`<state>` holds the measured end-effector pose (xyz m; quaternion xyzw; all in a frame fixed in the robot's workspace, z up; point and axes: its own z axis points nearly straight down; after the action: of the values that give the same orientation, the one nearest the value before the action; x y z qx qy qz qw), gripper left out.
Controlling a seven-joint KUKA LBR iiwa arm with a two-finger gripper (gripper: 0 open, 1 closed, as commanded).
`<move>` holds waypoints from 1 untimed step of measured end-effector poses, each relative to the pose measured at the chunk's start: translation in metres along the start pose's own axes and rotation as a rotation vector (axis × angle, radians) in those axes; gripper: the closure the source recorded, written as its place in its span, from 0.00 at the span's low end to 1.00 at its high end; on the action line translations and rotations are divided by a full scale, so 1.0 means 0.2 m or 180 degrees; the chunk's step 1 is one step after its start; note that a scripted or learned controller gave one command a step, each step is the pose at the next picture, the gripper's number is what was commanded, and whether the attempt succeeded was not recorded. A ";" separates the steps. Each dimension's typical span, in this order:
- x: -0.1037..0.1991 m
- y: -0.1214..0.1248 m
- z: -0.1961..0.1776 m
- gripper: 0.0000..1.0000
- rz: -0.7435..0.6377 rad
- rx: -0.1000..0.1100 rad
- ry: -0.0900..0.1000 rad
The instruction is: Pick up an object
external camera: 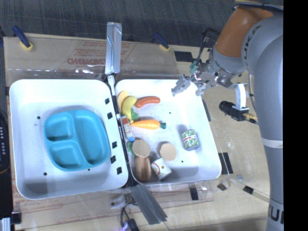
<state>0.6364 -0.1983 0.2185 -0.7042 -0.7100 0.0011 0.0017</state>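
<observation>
Two shallow white bins are seen side by side on the bench. In the left bin [24, 129] a blue divided tray [77, 138] is laid flat. The right bin [202, 129] holds the loose things. A carrot [144, 124] is laid near the middle with its long axis running left to right, the green tip pointing right. Just above it a red sausage [147, 100] is laid almost parallel, its right end raised slightly. A banana [126, 105] is set against the left wall, its length running top to bottom. A small green-labelled can [190, 139] is found toward the right wall, apart from the rest. Near the front wall two round tan pieces [141, 148] and [168, 151], a brown cup-like thing [142, 168] and a small printed can [161, 169] are crowded together; their exact shapes are hard to make out. The gripper [182, 86] is held over the right bin's back right corner, with nothing seen between its tips; whether it is spread or closed cannot be told. The arm [240, 32] is cut off at the right.
</observation>
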 end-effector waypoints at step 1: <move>0.23 0.07 0.64 0.00 -0.1456 -0.0007 -0.0003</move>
<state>0.6493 -0.1525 0.0915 -0.5249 -0.8512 0.0002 0.0008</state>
